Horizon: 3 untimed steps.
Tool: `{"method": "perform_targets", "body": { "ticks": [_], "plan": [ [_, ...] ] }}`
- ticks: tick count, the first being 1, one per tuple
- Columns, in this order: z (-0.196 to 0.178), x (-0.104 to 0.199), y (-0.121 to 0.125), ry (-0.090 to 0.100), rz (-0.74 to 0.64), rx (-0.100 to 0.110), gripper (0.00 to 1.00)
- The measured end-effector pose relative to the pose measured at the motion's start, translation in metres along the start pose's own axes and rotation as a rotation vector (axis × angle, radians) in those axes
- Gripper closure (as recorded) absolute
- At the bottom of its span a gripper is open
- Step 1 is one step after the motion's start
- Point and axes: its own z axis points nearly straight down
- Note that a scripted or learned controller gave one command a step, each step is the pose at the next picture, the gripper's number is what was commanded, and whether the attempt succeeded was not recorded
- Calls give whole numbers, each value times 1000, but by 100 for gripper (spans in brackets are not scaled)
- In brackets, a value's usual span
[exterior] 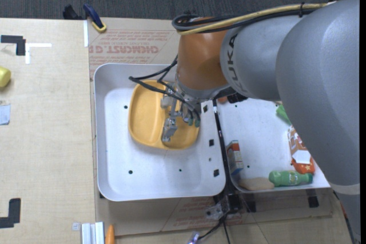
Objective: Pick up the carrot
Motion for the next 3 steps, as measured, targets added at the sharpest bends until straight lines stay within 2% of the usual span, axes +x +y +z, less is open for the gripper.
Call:
{"method": "perform_targets", "body": {
  "ticks": [1, 2, 3],
  "plan": [
    [-13, -2, -2, 0, -2, 5, 100],
    [-46, 40, 44, 22, 233, 7, 100],
    [-122, 120, 83, 22, 280, 8, 100]
  ]
}}
